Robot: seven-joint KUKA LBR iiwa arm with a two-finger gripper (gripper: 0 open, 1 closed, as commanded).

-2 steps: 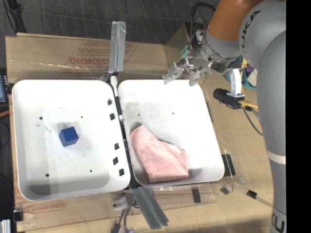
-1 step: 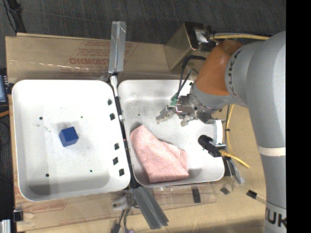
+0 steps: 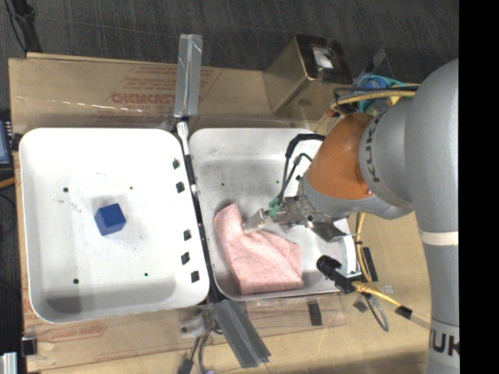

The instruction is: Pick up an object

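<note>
The crumpled pink cloth [image 3: 257,253] lies in the right white bin [image 3: 234,154], the end effector [image 3: 261,221] at its upper edge — grip state unclear. Soft folds could slip free when lifted.

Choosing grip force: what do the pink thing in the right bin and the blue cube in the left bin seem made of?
Pink cloth: soft terry-like fabric, matte, with folds and rumpled edges. Blue cube: probably rigid plastic or foam, with crisp edges and an even colour; too small to tell which.

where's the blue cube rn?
In the camera view, the blue cube sits alone on the floor of the left bin, left of center, across the divider from the pink cloth in the right bin.
</note>
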